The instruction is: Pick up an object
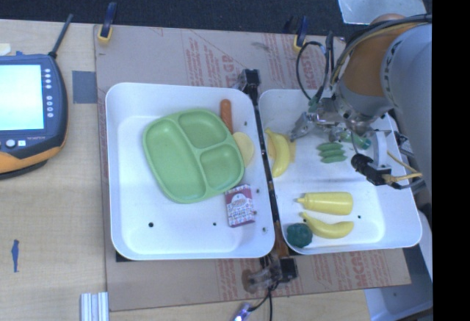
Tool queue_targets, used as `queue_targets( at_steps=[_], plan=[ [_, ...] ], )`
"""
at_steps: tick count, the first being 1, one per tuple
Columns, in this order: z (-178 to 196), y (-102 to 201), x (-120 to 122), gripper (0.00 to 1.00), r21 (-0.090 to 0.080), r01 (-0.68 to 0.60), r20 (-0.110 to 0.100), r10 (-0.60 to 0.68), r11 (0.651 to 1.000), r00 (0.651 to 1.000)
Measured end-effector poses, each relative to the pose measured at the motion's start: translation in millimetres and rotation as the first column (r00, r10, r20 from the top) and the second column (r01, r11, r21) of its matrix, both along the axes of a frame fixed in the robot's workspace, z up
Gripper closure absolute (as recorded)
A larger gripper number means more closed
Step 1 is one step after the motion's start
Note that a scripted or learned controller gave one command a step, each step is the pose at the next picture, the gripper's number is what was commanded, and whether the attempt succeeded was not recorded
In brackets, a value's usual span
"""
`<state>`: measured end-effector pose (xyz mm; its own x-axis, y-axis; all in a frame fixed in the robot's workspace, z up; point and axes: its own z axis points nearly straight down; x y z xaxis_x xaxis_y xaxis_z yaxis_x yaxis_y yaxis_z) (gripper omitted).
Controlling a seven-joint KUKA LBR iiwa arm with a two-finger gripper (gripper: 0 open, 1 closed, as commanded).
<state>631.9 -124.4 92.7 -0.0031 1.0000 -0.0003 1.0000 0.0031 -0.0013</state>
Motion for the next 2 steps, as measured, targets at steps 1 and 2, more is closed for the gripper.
queue_targets(
  at_steps=[1,2],
  plan=[
    [86.1,-52.9,-29.1,0.0,0.0,0.001,0.0,-0.001,1.0,1.0],
    [-1.7,-65.4,24.0,0.0,0.0,-0.002,-0.002,0.002,1.0,1.0]
  ],
)
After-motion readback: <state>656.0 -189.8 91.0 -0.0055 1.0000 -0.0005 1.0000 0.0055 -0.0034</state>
